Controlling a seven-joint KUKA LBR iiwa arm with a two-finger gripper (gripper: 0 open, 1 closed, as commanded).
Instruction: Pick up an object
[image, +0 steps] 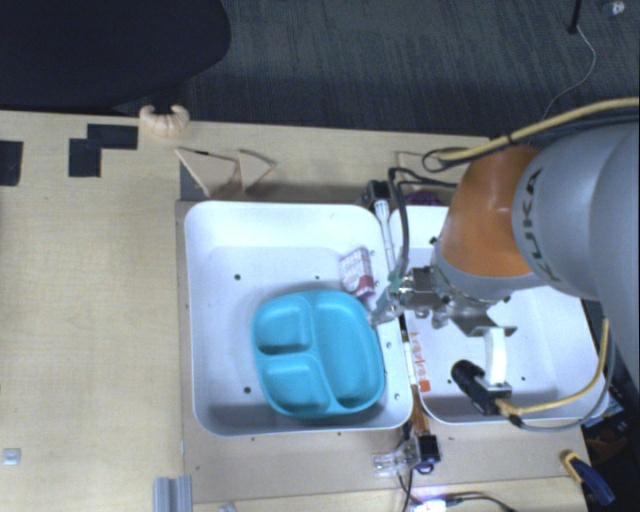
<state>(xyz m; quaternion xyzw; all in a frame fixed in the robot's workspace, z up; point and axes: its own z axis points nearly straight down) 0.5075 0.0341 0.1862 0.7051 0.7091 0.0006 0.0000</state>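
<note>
Gripper poised over the left bin's right edge, beside a blue tray

Gripper (388, 296) hardware sat low over the seam between the two white bins, at the right rim of the left bin (215, 300), hanging from the grey arm (590, 215) with its orange band (485, 225). We could not tell its state: the wrist body hid most of it.

We saw two candidates in the left bin. A blue divided tray (318, 352) lay flat on the floor, filling the lower right part of the bin, with its right edge just beside the gripper. A small red and white packet (356, 270) lay just above the tray, close to the bin's right wall and near the gripper.

We judged the step to be the approach to a grasp, with nothing yet seen in the grip. To do it well, we would have aimed for the tray's raised rim or a divider wall rather than its broad flat face, keeping clear of the bin wall, or else descended squarely on the packet.

We judged the tray's long axis to run roughly left to right with a slight tilt, its open compartments facing up. The packet's long axis ran roughly up and down the view, tilted a little.
</note>
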